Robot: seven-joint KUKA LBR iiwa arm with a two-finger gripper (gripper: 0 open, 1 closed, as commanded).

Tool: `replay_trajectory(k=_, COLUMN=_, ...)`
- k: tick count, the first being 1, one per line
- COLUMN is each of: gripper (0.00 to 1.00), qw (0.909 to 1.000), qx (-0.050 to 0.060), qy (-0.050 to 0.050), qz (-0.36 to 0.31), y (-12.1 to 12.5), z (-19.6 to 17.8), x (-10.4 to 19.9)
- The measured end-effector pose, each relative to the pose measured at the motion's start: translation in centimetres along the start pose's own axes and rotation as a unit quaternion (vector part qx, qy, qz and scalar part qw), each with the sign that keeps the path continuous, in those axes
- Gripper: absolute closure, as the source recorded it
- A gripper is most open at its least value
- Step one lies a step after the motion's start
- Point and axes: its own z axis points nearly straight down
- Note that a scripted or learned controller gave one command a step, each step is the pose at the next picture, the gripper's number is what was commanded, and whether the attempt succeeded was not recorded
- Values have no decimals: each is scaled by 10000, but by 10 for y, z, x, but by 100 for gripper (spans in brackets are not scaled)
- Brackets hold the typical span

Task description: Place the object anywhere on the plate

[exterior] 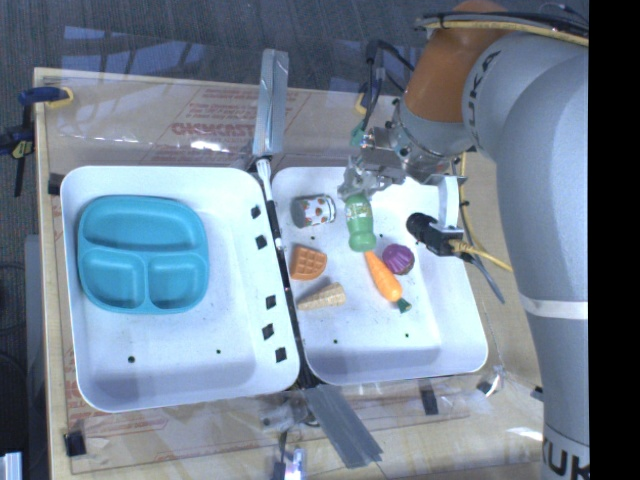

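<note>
Green plastic bottle-shaped toy appeared pinched between the gripper's fingers in the right bin; next, a lift leftward to the blue sectioned plate.

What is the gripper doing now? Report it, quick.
Gripper: closed on the top of the green bottle, over the right bin.
</note>
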Motion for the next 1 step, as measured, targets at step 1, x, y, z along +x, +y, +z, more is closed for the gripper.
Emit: replay_trajectory(k=1, gripper=100, qw=9937, qx=-5, qy=-3, qz=-1124, y=19, z=-50, x=65)
